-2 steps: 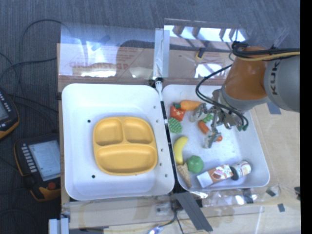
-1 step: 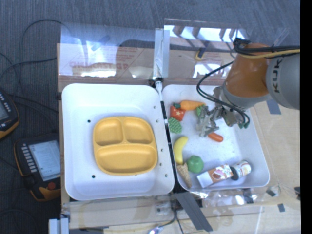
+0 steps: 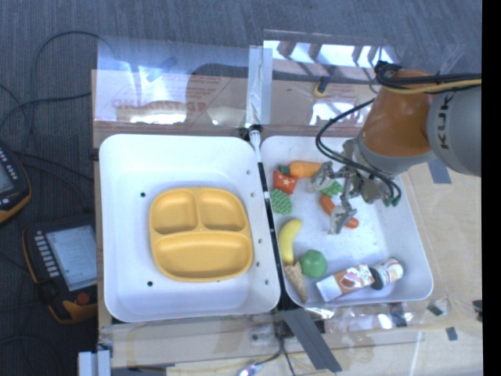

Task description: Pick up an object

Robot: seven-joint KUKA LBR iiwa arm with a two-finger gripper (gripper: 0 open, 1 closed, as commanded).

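**Tool spread low over the right bin's toy food**

Nearest the camera, along the front wall of the right bin (image 3: 419, 284), a bottle (image 3: 358, 278) lies on its side, with a red and white label and a dark cap pointing right. Just left of it sit a round green fruit (image 3: 314, 263) and a tan cone-shaped piece (image 3: 294, 276), both close to the bin's front left corner. A yellow banana (image 3: 289, 239) stands lengthwise beside the left wall, just behind the green fruit.

Further back, the middle of the right bin's floor is bare white, and so is the strip along its right wall. The tool (image 3: 342, 210) hangs over this middle area with its dark metal fingers spread apart; nothing is pinched between them. A small orange-red piece (image 3: 351, 223) lies by the lower fingertip, and an orange carrot-like piece (image 3: 326, 204) lies just left of the fingers. Whether either one touches the fingers cannot be told.

Behind these, a leafy green piece (image 3: 281, 203) and a red piece (image 3: 285, 181) crowd the left wall, with an orange carrot (image 3: 304, 168) near the back wall. Another green piece (image 3: 333, 187) is partly hidden under the tool.

The arm's orange band (image 3: 398, 124) rises over the back right corner, trailing black cables.

The left bin (image 3: 125, 171) holds a yellow divided plate (image 3: 202, 233) at its centre, with bare floor on all sides. Clear plastic panels (image 3: 180, 84) stand behind both bins.
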